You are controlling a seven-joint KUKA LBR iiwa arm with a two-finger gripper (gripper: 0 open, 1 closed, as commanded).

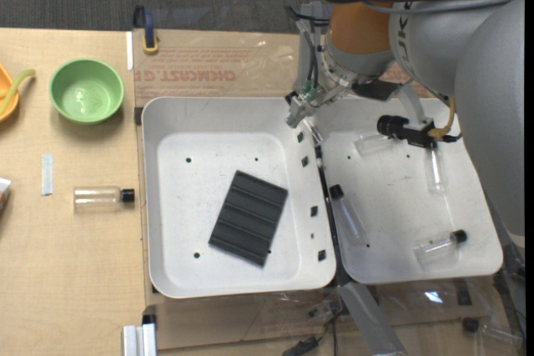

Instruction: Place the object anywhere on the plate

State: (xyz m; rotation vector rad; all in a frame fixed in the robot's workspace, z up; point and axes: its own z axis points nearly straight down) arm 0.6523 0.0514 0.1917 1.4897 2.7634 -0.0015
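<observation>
Clear plastic vials (434,249) are lying light and slippery in the right bin (392,275), best pinched mid-body, while the gripper (299,108) is hovering, grip unreadable.

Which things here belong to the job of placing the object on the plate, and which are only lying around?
Belong to the job:
- dark ribbed plate, in the left bin
- clear vials in the right bin
- gripper, over the rim between the bins

Only lying about:
- green bowl
- clear bottle on the bench
</observation>
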